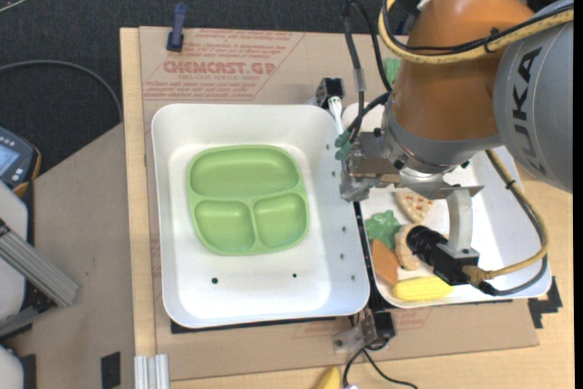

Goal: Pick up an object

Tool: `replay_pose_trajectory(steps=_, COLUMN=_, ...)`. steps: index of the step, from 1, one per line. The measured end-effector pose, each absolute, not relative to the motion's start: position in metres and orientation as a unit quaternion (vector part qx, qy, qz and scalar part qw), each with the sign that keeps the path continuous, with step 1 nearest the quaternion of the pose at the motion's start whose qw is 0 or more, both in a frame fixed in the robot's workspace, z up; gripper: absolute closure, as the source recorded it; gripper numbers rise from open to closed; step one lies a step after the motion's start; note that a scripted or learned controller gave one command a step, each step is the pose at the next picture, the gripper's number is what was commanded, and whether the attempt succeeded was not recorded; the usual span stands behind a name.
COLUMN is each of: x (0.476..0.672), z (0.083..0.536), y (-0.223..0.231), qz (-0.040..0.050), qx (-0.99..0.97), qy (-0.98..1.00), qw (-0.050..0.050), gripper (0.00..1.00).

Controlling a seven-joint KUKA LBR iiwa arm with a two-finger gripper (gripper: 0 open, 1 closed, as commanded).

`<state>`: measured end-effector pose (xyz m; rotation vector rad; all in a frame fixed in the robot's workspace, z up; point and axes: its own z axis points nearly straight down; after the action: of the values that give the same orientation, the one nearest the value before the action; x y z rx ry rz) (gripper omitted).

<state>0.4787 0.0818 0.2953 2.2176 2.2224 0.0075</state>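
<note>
My gripper [393, 174] hangs below the big orange and grey wrist over the left part of the right bin [512, 237]. The arm hides most of that bin. Below the gripper lie a pizza-slice toy [416, 207], a green leafy piece [383, 223], a tan round piece [404, 245], an orange wedge [384, 266] and a yellow piece [421, 289] near the front rim. None of them shows between the gripper's parts.
The left bin [169, 196] holds a green divided plate [246, 199]. Both bins rest on a cardboard sheet [228, 64] with a blue clip [176, 27] at its far edge. Cables run by the wrist and along the bench front.
</note>
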Motion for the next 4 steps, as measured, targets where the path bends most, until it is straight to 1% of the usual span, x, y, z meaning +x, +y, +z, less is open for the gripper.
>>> replay_pose_trajectory(steps=1, x=0.48, z=0.354, y=0.129, qz=0.0039, qx=0.705, qy=0.709, qw=0.001, gripper=1.0)
replay_pose_trajectory(steps=2, x=0.482, z=0.228, y=0.037, qz=-0.0066, qx=0.711, qy=0.703, qw=-0.003, gripper=1.0)
replay_pose_trajectory(steps=3, x=0.479, z=0.24, y=0.051, qz=0.0004, qx=0.707, qy=0.707, qw=0.0, gripper=1.0)
replay_pose_trajectory(steps=4, x=0.481, z=0.429, y=0.056, qz=0.008, qx=0.707, qy=0.708, qw=0.005, gripper=1.0)
